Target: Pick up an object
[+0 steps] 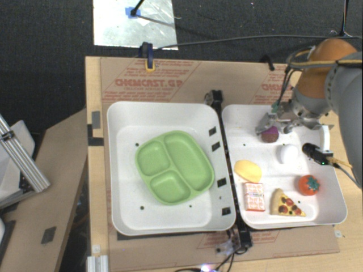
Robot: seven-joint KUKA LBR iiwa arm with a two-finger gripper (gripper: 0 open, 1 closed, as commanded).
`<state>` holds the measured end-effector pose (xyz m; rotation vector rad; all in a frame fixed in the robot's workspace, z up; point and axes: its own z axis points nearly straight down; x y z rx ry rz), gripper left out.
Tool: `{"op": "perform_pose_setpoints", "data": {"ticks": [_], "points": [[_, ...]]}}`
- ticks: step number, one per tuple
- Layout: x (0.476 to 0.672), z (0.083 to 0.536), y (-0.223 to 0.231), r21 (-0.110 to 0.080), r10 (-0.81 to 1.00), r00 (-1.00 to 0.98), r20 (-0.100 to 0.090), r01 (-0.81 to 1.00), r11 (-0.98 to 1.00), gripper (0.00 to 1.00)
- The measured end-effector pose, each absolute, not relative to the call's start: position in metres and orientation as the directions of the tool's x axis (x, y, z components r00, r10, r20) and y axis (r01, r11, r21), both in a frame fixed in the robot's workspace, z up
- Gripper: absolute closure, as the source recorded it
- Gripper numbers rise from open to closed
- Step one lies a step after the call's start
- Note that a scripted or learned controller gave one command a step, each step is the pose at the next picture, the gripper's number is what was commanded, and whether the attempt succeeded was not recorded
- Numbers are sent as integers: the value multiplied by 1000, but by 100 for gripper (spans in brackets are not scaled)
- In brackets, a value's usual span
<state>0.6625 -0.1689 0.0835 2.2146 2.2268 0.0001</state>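
My gripper (274, 124) hangs low over the far part of the right bin (340, 208), at the end of the grey arm that comes in from the right. A small purple round object (271, 134) lies right under its tip, touching it or nearly so. I cannot tell whether the object is gripped. A white egg-shaped object (287, 152) lies just in front of it. Nearer the front are a yellow lemon-like piece (248, 170), a red tomato (308, 185), a pizza slice (286, 204) and a red-and-white packet (254, 196).
The left bin (122, 208) holds a green divided plate (174, 166). A black divider with clips (222, 152) runs between the two bins. Brown cardboard (170, 78) lies under both bins. A metal rail (22, 157) stands at the far left.
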Motion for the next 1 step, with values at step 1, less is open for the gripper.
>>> {"op": "perform_pose_setpoints", "data": {"ticks": [1], "points": [[664,97,-169,7,1000,-8,-2,1000,8,100]]}}
